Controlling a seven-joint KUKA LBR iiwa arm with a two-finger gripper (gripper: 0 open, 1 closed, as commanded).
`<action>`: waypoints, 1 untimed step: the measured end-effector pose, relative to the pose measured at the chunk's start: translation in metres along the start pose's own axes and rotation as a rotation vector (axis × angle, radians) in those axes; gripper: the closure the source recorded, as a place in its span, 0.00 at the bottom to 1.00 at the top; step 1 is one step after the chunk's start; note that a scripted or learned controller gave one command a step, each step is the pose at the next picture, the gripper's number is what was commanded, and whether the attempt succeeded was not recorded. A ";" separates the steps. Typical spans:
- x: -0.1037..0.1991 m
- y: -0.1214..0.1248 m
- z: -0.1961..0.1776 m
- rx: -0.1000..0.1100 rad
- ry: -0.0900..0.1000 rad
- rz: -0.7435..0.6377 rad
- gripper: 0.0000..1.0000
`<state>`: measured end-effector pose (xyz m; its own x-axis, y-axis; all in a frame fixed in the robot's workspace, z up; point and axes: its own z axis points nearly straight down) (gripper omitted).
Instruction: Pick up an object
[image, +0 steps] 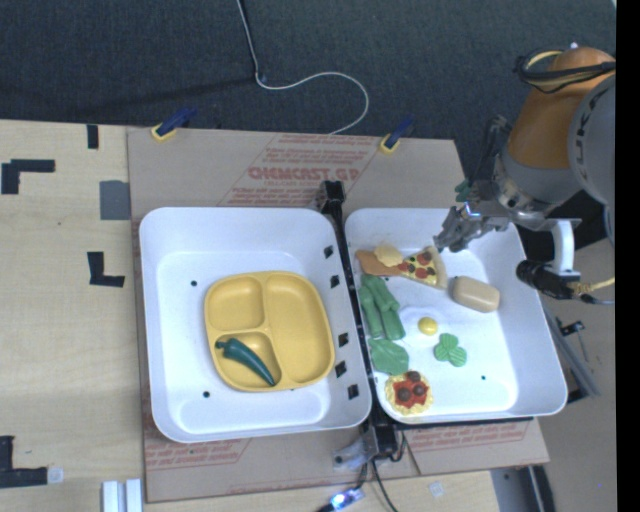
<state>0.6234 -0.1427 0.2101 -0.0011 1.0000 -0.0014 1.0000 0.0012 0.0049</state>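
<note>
Two white bins sit side by side on a cardboard sheet (300, 170). The left bin (170, 240) carries a yellow divided plate (268, 330), with a dark green pepper (247, 358) lying in its lower-left compartment.

The right bin (525, 380) holds toy food:
- a pizza slice (412, 265) near the upper left, tip pointing right
- a tan bread roll (474, 294) just right of that tip
- a green bean bundle (381, 308) along the left wall
- a green leaf (389, 355) below it
- a small yellow round piece (428, 325)
- a green broccoli-like piece (451, 351)
- a small round pizza (408, 392) at the lower left

The gripper (452, 236) hangs low over the right bin's upper part, just above and right of the pizza slice's tip. Whether it touches anything is unclear. Jaw state cannot be told; nothing shows between them.

A white cable (300, 80) loops over the dark floor above the bench.
</note>
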 end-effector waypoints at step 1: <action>0.000 0.001 -0.015 0.004 0.002 0.000 1.00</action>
<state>0.6238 -0.1423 0.2253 -0.0009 1.0000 0.0003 1.0000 0.0009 0.0008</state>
